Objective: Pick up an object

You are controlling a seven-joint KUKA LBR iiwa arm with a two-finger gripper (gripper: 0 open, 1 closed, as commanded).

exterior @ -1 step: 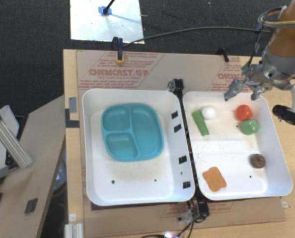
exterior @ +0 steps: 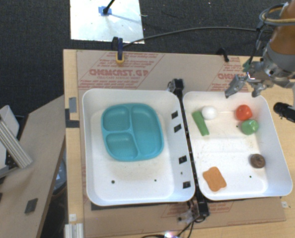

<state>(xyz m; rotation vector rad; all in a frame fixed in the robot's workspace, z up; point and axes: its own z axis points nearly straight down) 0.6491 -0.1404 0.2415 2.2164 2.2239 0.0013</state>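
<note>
As seen from the fixed overhead camera, the scene reads as follows.

Arm: the grey arm with its orange band enters from the right and ends above the far edge of the right bin [exterior: 276, 148].

Gripper: the gripper [exterior: 246, 87] hangs over the far rim of the right bin, near its upper right corner. Its two fingers are spread apart, and nothing lies between them.

Right bin contents: six small objects, all resting on the bin floor.

White ball: the white ball [exterior: 208, 113] lies in the far left part of the right bin, touching the top end of the green stick [exterior: 200, 123].

Green stick: an elongated green piece, lying at a slight slant along the bin's left wall.

Red object: the red object [exterior: 244, 112] sits in the far right part, nearest the gripper and below it in the view.

Green object: the round green object [exterior: 250, 127] sits just beside the red object, on its near side; the two appear to touch.

Brown object: the small brown object [exterior: 257, 160] lies near the right wall, well apart from the others.

Orange piece: the flat orange piece [exterior: 214, 178] lies in the near part of the bin.

Left bin: the left bin [exterior: 95, 182] holds a teal divided plate [exterior: 133, 132] with three compartments, lying flat.
</note>
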